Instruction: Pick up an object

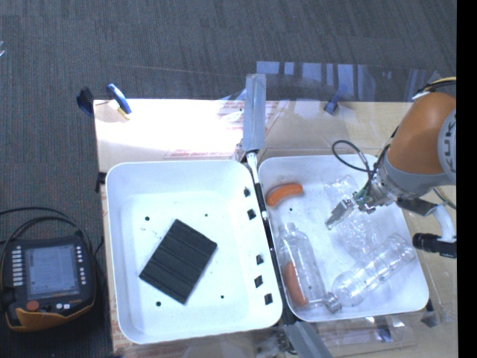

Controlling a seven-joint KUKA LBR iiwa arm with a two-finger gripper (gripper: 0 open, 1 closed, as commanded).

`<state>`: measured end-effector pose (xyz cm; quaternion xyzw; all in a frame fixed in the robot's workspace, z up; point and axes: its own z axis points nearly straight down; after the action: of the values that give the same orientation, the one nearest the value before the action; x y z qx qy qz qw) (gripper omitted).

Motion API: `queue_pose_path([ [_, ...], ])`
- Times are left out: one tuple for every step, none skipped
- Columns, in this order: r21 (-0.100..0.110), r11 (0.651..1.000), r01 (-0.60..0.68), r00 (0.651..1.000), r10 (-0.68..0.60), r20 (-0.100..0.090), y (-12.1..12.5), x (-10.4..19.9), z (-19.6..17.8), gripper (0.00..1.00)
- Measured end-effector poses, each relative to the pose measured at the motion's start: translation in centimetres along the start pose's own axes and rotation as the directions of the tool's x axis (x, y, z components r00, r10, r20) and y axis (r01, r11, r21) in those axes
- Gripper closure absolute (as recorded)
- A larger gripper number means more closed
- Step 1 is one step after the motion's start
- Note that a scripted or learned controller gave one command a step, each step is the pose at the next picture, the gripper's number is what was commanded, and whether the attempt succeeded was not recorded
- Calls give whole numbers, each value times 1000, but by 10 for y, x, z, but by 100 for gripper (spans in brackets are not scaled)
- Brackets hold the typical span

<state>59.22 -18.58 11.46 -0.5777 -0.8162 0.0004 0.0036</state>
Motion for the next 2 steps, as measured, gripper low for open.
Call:
queue_pose_path([
  [22, 992, -127, 992, 127, -4, 64, 41, 31, 0],
  [9, 963, -268, 963, 268, -1, 61, 24, 6, 0],
])
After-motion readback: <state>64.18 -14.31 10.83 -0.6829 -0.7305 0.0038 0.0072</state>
